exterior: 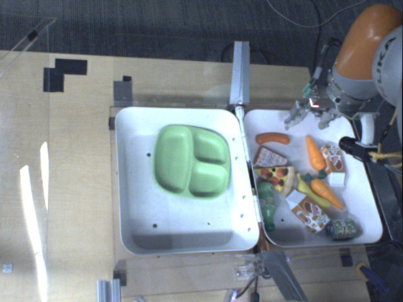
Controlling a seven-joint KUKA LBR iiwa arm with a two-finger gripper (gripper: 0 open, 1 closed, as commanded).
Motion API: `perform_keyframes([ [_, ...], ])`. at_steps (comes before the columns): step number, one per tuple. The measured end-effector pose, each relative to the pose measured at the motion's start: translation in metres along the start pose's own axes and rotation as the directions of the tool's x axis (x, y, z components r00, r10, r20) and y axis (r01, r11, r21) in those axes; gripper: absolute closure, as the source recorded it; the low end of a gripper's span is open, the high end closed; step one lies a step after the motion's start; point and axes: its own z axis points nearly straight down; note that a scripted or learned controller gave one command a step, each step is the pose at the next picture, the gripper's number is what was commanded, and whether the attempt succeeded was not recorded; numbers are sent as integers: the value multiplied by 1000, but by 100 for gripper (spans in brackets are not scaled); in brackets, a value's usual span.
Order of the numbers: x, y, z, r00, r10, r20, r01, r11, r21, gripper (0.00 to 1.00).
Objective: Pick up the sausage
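**Sausage lies loose in the right bin, gripper above the bin's far edge**

The sausage (272,139) lies flat on the floor of the right bin (371,231), near its far left corner, pointing left to right. Nothing grips it. Just in front of it sits a small printed carton (271,156), and in front of that a pizza slice (278,177).

The gripper (310,115) hangs over the far rim of the same bin, to the right of the sausage and apart from it. Its two fingers (294,117) are spread, with nothing between them. The grey arm with its orange band (368,39) reaches in from the right.

More toy food fills the right bin: an upright carrot (315,153), a second carrot (327,193) lying at a slant, a yellow banana (313,191) beside it, further printed cartons (333,158) and a dark round thing (343,229) by the near right corner.

The left bin (135,231) holds a green divided tray (191,160), set slightly askew. Both bins rest side by side on the pale wooden table (69,187).
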Motion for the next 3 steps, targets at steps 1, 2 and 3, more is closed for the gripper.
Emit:
perform_keyframes([
  [1, 13, 15, 83, 1000, 24, 2, -24, 1000, -20, 0],
  [2, 13, 24, 88, 1000, -15, 2, 15, 1000, -28, 0],
  [3, 18, 23, 88, 999, -39, 9, 39, 999, -29, 0],
])
